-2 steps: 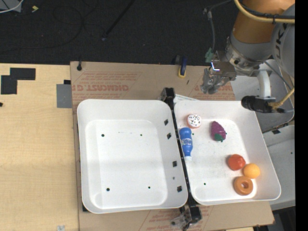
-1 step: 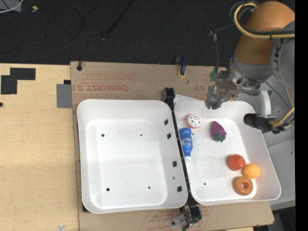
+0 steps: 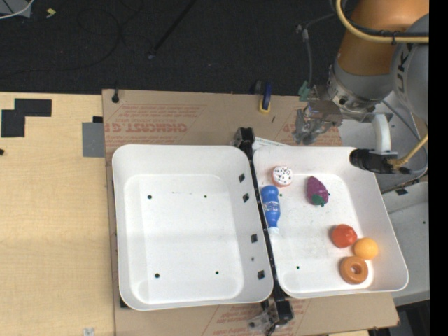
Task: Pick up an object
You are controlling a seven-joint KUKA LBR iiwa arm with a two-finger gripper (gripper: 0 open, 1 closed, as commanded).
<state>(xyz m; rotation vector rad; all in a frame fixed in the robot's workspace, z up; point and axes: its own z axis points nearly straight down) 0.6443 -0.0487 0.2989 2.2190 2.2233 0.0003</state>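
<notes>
The jaws' state I cannot tell; the gripper (image 3: pixel 306 129) hangs above the back rim of the right-hand shallow white bin (image 3: pixel 392 257). The nearest thing, a small white dotted ball (image 3: pixel 282 176), lies toward seven o'clock from it; the purple plastic eggplant (image 3: pixel 317 190), long axis twelve-to-six, lies toward six.

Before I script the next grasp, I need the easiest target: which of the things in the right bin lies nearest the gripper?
The white speckled ball, at the bin's far edge. It lies closest below the gripper; the purple eggplant sits slightly farther, and the blue bottle and orange pieces farther still.
</notes>
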